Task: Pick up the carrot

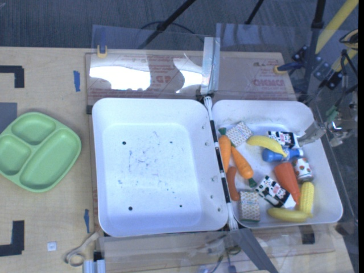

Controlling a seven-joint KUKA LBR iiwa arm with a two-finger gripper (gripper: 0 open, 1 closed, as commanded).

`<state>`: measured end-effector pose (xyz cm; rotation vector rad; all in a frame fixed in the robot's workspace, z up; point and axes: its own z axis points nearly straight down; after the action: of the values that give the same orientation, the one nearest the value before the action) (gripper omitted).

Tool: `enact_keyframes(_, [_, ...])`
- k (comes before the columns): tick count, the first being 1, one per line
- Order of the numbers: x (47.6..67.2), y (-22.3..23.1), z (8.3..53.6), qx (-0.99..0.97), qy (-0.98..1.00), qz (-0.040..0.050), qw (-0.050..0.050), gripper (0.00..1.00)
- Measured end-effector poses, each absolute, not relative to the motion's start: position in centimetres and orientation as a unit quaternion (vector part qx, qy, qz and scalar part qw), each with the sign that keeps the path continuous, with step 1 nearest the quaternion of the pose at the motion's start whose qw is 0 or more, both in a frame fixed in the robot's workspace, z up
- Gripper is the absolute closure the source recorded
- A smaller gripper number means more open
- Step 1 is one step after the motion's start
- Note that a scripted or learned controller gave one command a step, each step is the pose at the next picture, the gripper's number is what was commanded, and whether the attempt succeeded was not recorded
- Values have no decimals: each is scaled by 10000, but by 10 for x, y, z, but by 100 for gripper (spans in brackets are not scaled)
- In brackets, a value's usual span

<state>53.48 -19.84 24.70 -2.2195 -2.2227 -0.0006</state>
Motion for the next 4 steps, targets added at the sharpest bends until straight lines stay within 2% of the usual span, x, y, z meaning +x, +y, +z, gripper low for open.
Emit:
enact_keyframes(1, [480, -147, 270, -6784, -7347, -1, 7, 0])
enact_keyframes(2, [480, -107, 251, -6658, -7461, -2, 4, 0])
enact_keyframes(3, [479, -3, 200, -6890, -7247, 3, 8, 0])
enact_keyframes(4, [480, -3, 209, -6898, -7240, -6, 0, 100])
